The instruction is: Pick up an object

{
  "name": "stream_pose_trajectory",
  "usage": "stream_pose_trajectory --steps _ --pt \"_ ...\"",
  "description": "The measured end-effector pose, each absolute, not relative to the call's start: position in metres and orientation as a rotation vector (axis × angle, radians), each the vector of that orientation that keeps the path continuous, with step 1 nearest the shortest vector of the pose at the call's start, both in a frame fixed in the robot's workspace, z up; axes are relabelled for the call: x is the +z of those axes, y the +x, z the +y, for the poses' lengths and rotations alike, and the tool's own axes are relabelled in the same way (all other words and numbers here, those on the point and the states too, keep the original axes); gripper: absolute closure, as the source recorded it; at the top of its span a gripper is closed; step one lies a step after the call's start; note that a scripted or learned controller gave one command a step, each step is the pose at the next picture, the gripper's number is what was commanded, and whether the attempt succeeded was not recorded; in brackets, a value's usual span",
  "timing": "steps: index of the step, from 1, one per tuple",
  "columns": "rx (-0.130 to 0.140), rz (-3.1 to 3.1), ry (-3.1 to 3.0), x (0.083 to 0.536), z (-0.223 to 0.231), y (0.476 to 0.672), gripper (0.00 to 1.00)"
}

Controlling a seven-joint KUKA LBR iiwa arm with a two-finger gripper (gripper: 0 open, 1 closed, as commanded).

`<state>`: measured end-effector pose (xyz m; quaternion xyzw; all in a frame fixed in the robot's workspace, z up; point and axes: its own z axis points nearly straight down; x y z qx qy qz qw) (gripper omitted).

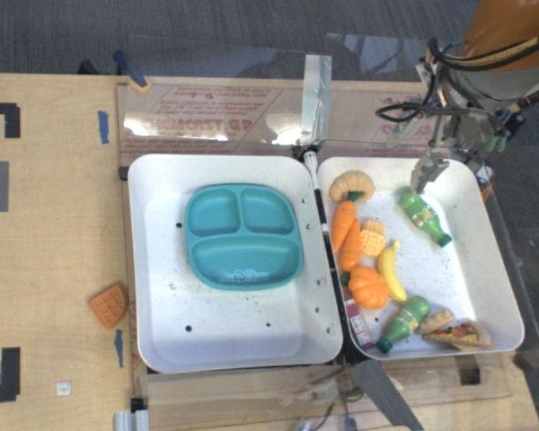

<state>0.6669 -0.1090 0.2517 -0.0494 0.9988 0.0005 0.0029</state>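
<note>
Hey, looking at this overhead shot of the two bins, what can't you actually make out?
- Pincer: its tips blur against the right bin, so open or shut is unclear, as is contact with the green bottle.
- Arm: cut off by the top and right edges.
- Printing on the clear sheet behind the bins: too small and glare-washed to read.

- arm [508, 12] is mostly a fat orange band, rounded and kinda glossy
- under the orange there's a pale grey wrist section
- bunch of thin black cables looping around that grey part
- tool [428, 171] below the cables is grey metal, slim, ends in a narrow finger piece
</note>
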Motion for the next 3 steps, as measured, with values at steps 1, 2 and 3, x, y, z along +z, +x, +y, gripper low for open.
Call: stream_pose_trajectory --steps 1,2,3 --pt "0.008 3.135 -0.329 0.11 -0.137 0.625 0.0" --pt "-0.015 3.092 -0.085 0.102 -0.104 0.573 0.0" --pt "0.0 3.121 0.132 0.089 -0.139 0.524 0.0"
